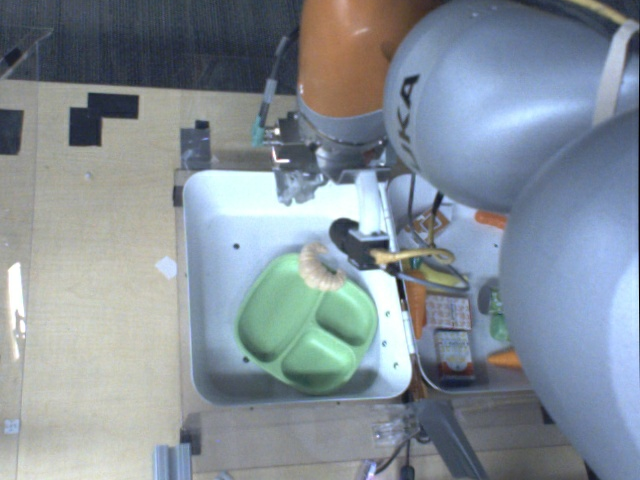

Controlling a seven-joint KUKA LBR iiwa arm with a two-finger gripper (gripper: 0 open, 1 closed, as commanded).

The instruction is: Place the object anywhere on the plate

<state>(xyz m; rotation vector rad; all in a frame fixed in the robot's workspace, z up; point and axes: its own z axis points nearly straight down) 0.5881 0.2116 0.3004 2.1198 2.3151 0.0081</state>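
A green divided plate is lying in the left white bin. What looks like a small tan bristly brush is resting on the plate's far rim. The gripper is hanging over the bin's far edge, apart from the brush. I cannot tell whether it is open or closed. The right bin is holding assorted small items.
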